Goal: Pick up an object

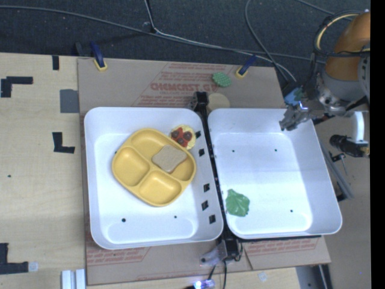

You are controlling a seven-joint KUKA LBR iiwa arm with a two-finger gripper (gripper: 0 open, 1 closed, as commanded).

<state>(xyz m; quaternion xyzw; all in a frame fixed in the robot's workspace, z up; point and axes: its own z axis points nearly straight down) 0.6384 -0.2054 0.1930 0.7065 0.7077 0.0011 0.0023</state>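
Note:
A green leafy lettuce piece [237,203] lies near the front left corner of the right bin [301,161]. In the left bin [102,161] rests a yellow divided plate [135,164] with a tan bread slice [169,158] on it. A small red and dark food piece [183,136] sits by the plate's far right rim. My gripper [291,118] hangs over the right bin's far right corner, well away from the lettuce, and nothing shows between its fingers.
A small green piece [221,78] lies on the cardboard behind the bins. Black clips [201,100] join the bins along the middle divider. Cables run across the dark floor at the back. The arm's orange band [355,38] stands at the upper right.

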